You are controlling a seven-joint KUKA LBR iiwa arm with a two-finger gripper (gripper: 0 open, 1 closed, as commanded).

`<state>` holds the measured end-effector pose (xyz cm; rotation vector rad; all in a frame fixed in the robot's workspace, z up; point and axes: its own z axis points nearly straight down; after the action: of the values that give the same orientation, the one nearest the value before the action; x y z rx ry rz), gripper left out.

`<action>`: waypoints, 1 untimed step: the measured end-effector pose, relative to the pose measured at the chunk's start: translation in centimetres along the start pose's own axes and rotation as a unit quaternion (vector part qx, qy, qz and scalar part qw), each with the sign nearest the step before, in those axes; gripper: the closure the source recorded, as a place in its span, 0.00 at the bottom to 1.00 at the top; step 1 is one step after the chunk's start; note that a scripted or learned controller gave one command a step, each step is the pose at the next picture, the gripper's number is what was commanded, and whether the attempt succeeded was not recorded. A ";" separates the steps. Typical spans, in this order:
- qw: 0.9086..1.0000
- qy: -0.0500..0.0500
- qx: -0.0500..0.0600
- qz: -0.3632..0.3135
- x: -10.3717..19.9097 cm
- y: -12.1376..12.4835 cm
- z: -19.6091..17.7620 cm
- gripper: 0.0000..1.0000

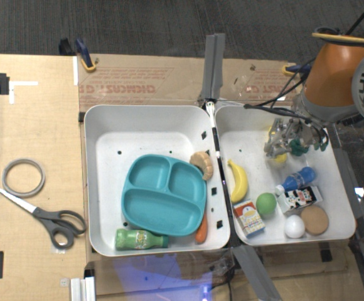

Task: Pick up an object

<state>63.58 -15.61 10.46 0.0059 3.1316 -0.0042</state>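
Listing bench contents, seen from above.

Right bin (340, 187): banana (238, 180) near the left wall; green ball (266, 204) beside it; small carton (250, 219) with red and blue print, lettering too small to read; blue bottle (299, 179); black-and-white carton (299, 197) touching the bottle; white egg (294, 227) and brown egg (315, 220) side by side in the near right corner. Gripper (281, 144) low over the far part of this bin, a yellow item (280, 158) partly hidden beneath it; finger state cannot be told, and no grasp can be confirmed.

Left bin (100, 168): teal divided plate (164, 195); tan pastry (202, 163) at the plate's far right edge; green bottle (140, 239) lying along the near wall, label unreadable; carrot (201, 231) at the plate's near right corner.

Bench outside the bins: scissors (44, 217), tape roll (24, 177), cardboard sheet (144, 80) with red printing seen upside down, not legible.

Arm: orange band (336, 74); partial white letters "KU" at the frame edge.
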 end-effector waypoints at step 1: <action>0.993 0.001 -0.001 -0.117 -1.3 -5.5 -17.4 1.00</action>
<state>64.73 -21.04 27.91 -0.3603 3.1135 -0.0022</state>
